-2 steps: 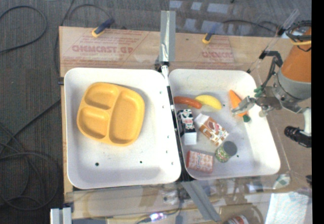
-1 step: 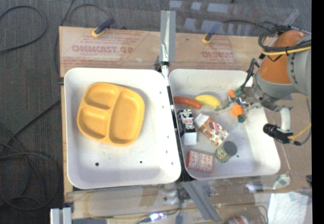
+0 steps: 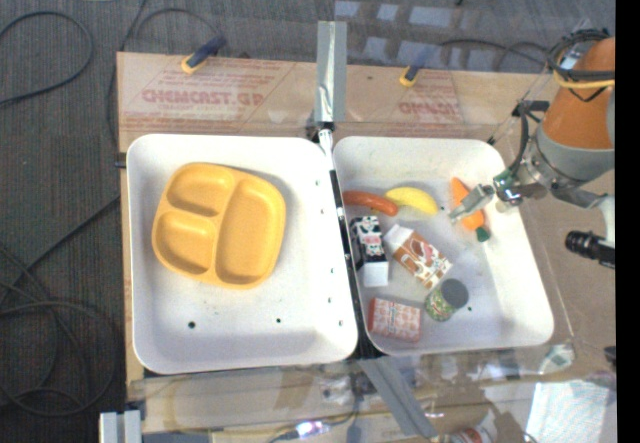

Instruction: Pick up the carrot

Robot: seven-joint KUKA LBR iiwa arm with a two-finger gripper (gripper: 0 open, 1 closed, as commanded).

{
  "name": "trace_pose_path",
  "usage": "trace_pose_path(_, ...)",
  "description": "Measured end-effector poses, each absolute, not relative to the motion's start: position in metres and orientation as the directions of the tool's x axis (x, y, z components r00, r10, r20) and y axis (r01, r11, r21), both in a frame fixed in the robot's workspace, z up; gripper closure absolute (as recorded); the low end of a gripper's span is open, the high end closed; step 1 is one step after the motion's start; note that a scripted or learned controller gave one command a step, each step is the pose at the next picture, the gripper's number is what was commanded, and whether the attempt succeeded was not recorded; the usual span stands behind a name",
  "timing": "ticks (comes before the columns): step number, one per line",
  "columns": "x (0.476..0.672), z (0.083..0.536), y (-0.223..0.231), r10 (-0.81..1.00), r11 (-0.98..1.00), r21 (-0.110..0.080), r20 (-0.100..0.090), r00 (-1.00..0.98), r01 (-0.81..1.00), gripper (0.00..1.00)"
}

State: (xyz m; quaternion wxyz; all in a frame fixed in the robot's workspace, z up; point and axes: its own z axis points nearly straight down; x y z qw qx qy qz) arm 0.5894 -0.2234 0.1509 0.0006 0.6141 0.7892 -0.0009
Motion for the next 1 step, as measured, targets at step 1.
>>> trace_pose_path(1,0.6064,0.0963,-0.2168,0.957,0.290,0.006,0.003,-0.290,0.957,0.00)
